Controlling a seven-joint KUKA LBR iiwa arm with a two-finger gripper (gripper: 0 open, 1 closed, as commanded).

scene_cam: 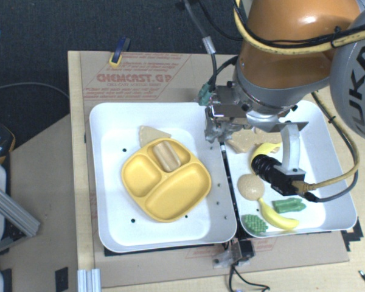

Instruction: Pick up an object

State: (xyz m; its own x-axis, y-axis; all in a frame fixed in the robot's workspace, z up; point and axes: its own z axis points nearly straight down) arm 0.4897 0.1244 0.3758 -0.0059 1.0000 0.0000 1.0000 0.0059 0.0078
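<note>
1. The gripper (218, 129) hangs at centre frame over the bins' shared edge; whether it is released or clenched, I cannot tell.
2. The banana (277, 216) lies at lower right, probably light, stiff, slippery plastic; grasp across its middle.

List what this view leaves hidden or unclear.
- Gripper: the arm's wrist hides its fingers, so open or shut is unknown.
- Tan flat piece in the right bin: partly under the wrist.
- Beige wedge: partly behind the yellow divided plate.
</note>
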